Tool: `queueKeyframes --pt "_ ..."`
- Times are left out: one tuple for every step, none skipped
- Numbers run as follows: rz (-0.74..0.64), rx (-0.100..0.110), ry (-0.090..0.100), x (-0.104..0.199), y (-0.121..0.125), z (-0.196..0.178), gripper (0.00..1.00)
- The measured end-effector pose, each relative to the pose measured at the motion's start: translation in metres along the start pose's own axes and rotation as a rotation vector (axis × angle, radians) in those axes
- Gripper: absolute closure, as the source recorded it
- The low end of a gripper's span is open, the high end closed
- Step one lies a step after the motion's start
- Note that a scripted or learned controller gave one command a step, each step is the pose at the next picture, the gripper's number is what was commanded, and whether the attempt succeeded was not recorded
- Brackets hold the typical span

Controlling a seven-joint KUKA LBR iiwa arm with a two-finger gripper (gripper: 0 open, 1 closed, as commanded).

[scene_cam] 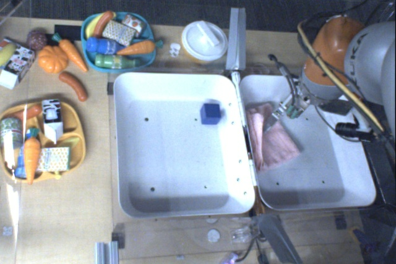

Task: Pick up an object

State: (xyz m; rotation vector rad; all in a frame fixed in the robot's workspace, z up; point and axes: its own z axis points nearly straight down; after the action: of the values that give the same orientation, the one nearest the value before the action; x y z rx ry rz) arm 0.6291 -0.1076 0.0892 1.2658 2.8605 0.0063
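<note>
Camera view: jaws [276, 115], state unclear, touching pink cloth [272, 140] in right bin [346, 188].

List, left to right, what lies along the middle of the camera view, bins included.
Yellow tray → left bin → blue cube → pink cloth → gripper → arm

The grey arm [371, 65] is reaching in from the right, its orange band [331, 40] sitting above the wrist, and the gripper [281, 113] is pointing down-left over the right bin [322, 191].
</note>
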Motion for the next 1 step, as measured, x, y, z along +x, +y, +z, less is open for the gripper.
queueKeyframes --pt "-0.002 -0.004 -0.002 -0.0012 0.0028 -0.0097 1.0"
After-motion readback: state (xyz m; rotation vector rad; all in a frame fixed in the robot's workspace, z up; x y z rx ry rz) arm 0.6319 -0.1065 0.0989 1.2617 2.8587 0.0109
